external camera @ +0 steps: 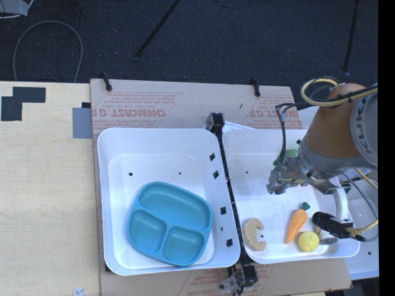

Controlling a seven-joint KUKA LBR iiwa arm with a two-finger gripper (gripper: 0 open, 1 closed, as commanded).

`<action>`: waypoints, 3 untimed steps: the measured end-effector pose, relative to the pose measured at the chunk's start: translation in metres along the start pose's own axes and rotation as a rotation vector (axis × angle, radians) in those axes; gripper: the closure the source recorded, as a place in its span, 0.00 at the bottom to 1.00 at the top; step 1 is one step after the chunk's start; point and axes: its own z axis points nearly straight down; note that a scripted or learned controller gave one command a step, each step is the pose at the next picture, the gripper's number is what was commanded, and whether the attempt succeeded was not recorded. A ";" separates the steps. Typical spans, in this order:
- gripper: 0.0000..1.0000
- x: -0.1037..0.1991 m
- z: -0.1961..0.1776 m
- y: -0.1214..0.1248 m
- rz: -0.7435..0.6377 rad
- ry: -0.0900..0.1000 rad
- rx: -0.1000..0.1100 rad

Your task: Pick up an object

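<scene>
In the right bin, an orange toy carrot with a small green top lies near the front, pointing toward the front edge. Just right of its tip rests a yellow ball-like fruit. A tan curved piece sits at the front left of this bin. My gripper hangs low over the bin's middle, behind and to the left of the carrot and apart from all three things. I see nothing between its tips.
The left bin holds a blue divided plate at its front. A black divider rail runs between the bins. A bit of green shows beside the wrist. Bare bin floor lies left of the gripper.
</scene>
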 end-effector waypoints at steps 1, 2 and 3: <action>1.00 -0.005 -0.046 0.008 -0.001 0.000 0.000; 1.00 -0.006 -0.093 0.009 -0.001 0.000 0.000; 1.00 0.041 -0.080 -0.011 -0.003 0.003 0.008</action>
